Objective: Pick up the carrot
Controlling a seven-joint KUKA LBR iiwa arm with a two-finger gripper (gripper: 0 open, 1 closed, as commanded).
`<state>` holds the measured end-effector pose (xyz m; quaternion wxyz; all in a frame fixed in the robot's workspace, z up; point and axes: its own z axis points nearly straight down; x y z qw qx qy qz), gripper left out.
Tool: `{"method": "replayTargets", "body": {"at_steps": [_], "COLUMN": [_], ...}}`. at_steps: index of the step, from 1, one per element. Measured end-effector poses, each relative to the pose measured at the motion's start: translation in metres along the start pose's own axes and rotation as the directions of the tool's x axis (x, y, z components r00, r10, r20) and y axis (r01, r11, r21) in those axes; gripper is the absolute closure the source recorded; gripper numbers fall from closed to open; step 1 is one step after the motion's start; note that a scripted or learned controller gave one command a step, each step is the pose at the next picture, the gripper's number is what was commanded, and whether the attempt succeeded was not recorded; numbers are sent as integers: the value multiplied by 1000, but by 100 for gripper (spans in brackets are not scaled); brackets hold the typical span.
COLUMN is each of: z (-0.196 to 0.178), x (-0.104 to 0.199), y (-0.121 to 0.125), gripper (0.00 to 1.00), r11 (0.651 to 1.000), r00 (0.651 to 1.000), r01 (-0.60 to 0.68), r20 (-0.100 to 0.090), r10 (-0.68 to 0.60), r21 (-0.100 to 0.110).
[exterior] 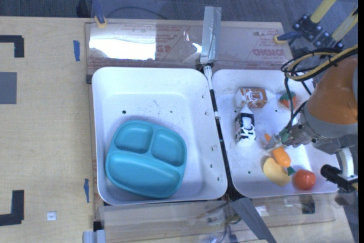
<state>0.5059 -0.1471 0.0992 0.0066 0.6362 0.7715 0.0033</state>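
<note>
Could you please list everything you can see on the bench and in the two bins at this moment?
left bin: one, white, left half of the bench
right bin: one, white, beside the left bin
divided plate: one, teal blue, in the left bin
carrot: one, orange, in the right bin, just below the gripper
yellow fruit: one, yellow, below the carrot
tomato: one, red, near corner of the right bin
brown-and-white carton: one, far part of the right bin
black-and-white toy: one, middle of the right bin
small orange item: one, far right of the right bin
arm: one, grey and orange, over the right bin's right side
gripper: one, above the carrot
</note>
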Motion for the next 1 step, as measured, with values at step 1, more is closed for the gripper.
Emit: {"method": "replayTargets", "body": {"at_steps": [1], "z": [-88], "x": [116], "y": [31], "gripper": [100], "r11": [997], "r00": [997], "r01": [79], "r20": [-9], "r10": [-79], "r21": [5]}}
